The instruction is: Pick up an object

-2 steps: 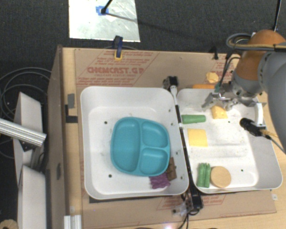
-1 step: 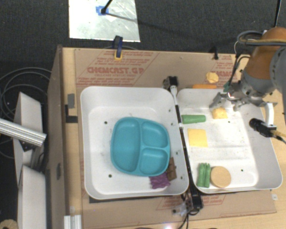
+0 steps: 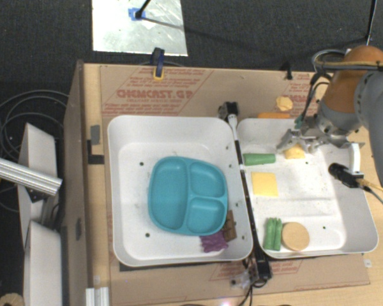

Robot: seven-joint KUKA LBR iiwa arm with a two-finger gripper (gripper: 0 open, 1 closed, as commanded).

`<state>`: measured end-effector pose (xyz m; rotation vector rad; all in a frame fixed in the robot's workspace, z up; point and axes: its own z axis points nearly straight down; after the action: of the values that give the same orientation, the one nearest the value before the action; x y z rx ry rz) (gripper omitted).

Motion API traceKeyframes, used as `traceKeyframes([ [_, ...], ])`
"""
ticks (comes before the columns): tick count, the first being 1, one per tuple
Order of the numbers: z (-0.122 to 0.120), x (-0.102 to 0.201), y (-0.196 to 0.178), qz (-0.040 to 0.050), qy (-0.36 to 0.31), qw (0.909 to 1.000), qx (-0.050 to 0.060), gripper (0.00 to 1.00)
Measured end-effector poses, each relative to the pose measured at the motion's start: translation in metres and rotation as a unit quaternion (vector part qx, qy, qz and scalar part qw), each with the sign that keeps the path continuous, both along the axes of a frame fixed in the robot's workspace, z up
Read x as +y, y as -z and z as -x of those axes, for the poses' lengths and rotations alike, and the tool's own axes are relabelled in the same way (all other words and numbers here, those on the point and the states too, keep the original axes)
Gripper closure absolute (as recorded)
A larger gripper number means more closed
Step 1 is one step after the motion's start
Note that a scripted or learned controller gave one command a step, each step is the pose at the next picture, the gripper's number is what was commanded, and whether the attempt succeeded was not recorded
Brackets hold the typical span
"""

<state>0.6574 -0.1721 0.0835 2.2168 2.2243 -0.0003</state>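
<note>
My gripper (image 3: 299,140) hangs low over the far part of the right bin (image 3: 345,225), directly above a small yellow piece (image 3: 295,152) lying on the bin floor. To its left in the same bin is a green block (image 3: 259,159), and a flat yellow square (image 3: 264,184) sits below that. Near the bin's front edge, a green pea pod (image 3: 272,233) rests next to a tan round disc (image 3: 296,236). The grey arm with its orange band (image 3: 364,59) comes in from the upper right.
The left bin (image 3: 131,145) holds a teal divided plate (image 3: 187,195), with a purple item (image 3: 212,241) and a brown item (image 3: 230,227) at its front right. A yellow piece (image 3: 284,103) and an orange piece (image 3: 272,115) lie on the cardboard behind the right bin.
</note>
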Motion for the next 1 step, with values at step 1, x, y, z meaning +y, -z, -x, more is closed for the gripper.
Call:
traceKeyframes([
  [1,-0.0049,0.0003,-0.0187,0.0015,-0.002,1.0,-0.008,1.0],
])
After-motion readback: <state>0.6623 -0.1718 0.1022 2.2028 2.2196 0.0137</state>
